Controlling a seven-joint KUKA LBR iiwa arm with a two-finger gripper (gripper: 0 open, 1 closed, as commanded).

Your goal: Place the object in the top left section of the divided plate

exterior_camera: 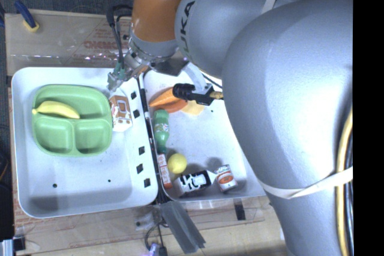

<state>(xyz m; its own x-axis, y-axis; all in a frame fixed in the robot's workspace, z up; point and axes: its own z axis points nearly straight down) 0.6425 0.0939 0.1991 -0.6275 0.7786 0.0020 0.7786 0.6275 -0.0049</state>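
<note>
A: Hovering at the left bin's [36,78] far right corner, the tool [117,77]; I cannot tell its opening.
B: The banana [56,109] lies in the green divided plate's [90,138] far-left section, bare floor nearer.

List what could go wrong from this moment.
The banana lies across the top sections of the green divided plate, so it may count as straddling rather than top left. The gripper hangs close to the small carton beside the plate and could knock it.
</note>
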